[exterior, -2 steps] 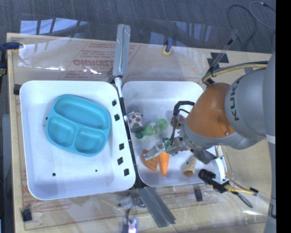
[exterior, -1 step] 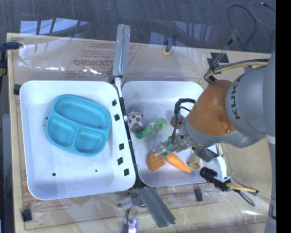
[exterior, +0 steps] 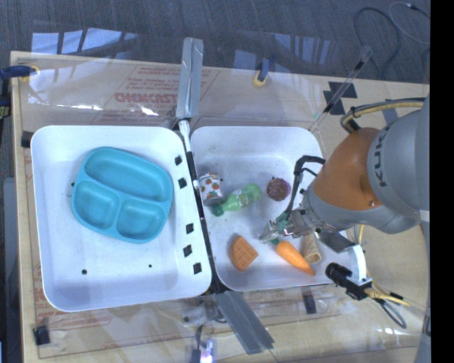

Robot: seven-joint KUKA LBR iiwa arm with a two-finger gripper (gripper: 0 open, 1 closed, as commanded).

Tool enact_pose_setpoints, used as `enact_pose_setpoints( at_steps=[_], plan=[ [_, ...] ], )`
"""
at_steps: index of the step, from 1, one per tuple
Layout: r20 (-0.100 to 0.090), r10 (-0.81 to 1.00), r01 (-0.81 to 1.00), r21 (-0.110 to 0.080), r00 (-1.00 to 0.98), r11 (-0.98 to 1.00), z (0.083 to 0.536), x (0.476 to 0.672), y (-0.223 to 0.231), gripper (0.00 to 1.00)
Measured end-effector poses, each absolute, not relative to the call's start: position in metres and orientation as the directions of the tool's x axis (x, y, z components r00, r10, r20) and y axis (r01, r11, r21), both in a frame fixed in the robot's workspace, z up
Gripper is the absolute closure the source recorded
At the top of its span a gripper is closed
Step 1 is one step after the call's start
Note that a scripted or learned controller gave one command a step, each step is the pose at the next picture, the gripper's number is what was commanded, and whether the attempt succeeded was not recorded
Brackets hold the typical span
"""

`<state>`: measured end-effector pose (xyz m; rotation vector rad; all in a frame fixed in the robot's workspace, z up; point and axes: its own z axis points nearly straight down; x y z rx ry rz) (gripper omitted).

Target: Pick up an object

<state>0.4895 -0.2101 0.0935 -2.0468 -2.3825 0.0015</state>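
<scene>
Right now your carrot (exterior: 294, 255) lies in the right bin (exterior: 234, 138), near its front right corner, with the gripper (exterior: 280, 229) low at the carrot's upper end. You cannot tell whether it is parted or closed. Watch for a glancing touch: the tapered carrot could roll toward the waffle (exterior: 243, 252) just beside it, and 1 try is wasted.

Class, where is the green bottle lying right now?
The green bottle lies in the right bin, between the small can and the dark red ball.
</scene>
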Motion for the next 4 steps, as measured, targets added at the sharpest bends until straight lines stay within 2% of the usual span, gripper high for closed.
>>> enact_pose_setpoints(
  at_steps=[1,2,3,4],
  plan=[
    [-0.001,0.988,0.988,-0.002,-0.157,0.157,0.103,0.49,-0.21,1.0],
    [0.001,0.992,0.992,-0.003,-0.128,0.128,0.112,0.523,-0.21,1.0],
    [0.001,1.0,1.0,-0.003,-0.015,0.015,0.119,0.568,-0.21,1.0],
    [0.0,0.999,0.999,-0.002,0.034,-0.034,0.259,0.605,-0.145,1.0]
  ],
)
